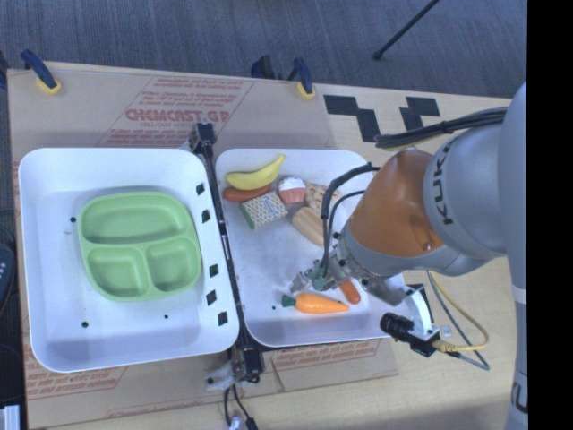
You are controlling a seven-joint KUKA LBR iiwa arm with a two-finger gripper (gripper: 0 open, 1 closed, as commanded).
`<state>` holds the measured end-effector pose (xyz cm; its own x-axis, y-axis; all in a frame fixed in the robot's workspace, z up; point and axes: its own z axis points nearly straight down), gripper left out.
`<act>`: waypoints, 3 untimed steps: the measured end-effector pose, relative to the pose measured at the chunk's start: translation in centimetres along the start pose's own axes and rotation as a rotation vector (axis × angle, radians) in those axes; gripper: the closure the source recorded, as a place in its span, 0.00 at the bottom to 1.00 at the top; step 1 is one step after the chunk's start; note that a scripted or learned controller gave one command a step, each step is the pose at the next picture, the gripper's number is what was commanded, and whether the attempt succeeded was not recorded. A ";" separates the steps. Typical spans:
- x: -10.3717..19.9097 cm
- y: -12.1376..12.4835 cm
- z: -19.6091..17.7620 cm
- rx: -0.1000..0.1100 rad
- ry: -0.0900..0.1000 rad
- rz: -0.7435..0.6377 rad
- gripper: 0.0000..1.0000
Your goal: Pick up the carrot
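The carrot (320, 305), orange with a small green top at its left end, lies flat near the front wall of the right bin (269, 325). My gripper (315, 278) hangs just above and behind it, below the orange wrist band, low over the bin floor. The wrist hides much of the gripper. Nothing shows the carrot lifted; it rests on the bin floor.
A small orange-red piece (350, 292) lies right of the gripper. At the bin's back sit a banana (254, 172), a red sausage (243, 193), a patterned box (263, 210), a cupcake (292, 191) and bread (308, 222). The left bin holds a green divided tray (139, 245).
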<state>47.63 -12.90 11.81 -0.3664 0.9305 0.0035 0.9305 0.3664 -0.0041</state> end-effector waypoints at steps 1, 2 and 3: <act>-1.6 -0.7 2.7 0.000 0.001 0.212 1.00; -1.6 -0.7 2.7 0.000 0.001 0.213 0.00; -1.6 -0.7 1.7 0.002 0.002 0.208 1.00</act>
<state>47.59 -14.62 10.11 -0.1666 0.9860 0.0046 0.9860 0.1666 -0.0070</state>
